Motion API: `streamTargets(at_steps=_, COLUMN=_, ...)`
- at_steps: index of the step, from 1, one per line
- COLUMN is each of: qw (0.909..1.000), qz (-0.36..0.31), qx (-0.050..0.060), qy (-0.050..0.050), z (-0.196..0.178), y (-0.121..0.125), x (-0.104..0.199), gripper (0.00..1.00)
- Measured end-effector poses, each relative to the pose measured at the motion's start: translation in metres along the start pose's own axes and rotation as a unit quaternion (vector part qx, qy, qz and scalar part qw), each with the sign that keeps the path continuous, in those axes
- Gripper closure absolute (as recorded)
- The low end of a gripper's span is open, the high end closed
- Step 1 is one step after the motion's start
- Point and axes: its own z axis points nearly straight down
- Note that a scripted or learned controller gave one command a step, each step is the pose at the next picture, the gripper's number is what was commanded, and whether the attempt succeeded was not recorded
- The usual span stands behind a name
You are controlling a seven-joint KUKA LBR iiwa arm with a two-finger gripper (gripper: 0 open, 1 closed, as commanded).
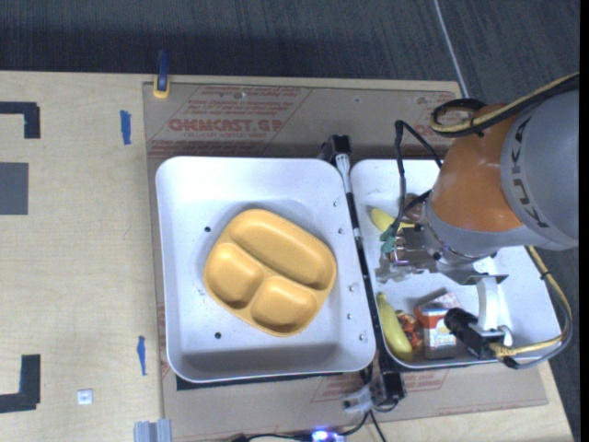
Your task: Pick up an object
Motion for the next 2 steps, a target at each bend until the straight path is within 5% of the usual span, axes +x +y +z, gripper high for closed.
streamTargets(at_steps=1, qw=1.0000, qz=0.001, qx=0.001, qy=0.000, z=-0.0001, y=-0.0092, x=-0.0657, gripper=1.00)
streamTargets(at_steps=2, qw=1.0000, qz=0.000, qx=0.001, qy=0.000, z=-0.0001, y=-0.0092, x=-0.0656, gripper=0.00)
